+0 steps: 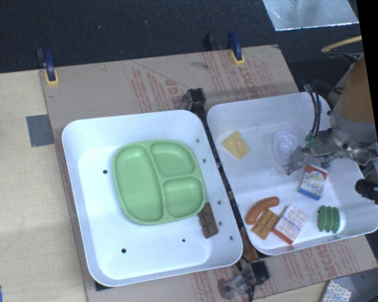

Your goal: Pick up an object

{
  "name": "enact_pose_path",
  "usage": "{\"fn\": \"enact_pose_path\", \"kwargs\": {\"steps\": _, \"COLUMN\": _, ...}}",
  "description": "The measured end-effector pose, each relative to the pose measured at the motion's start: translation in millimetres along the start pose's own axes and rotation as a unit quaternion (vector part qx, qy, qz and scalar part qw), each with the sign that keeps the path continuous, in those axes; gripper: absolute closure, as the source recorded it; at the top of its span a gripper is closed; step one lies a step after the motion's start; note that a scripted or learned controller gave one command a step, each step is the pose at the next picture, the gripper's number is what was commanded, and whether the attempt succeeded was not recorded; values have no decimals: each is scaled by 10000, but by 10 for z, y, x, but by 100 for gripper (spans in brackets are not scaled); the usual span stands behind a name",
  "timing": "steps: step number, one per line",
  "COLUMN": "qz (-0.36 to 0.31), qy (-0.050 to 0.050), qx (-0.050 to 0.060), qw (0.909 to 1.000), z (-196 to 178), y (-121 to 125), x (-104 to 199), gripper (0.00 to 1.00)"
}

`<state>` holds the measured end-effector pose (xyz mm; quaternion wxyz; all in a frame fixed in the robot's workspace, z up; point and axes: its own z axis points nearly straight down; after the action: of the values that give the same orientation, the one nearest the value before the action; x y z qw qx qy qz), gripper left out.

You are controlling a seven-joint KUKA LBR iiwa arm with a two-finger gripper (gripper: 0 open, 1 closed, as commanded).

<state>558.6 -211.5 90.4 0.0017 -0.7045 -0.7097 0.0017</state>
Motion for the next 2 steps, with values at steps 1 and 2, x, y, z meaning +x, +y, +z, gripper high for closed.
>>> {"fn": "enact_pose_path", "kwargs": {"steps": 1, "qz": -8, "qy": -2, "qx": -1, "qw": 10000, "z": -123, "y": -1, "x": -7, "gripper": 100}}
{"fn": "enact_pose_path", "kwargs": {"steps": 2, "qz": -8, "qy": -1, "qx": 2, "qw": 10000, "z": -118, "y": -2, "x": -7, "gripper": 0}}
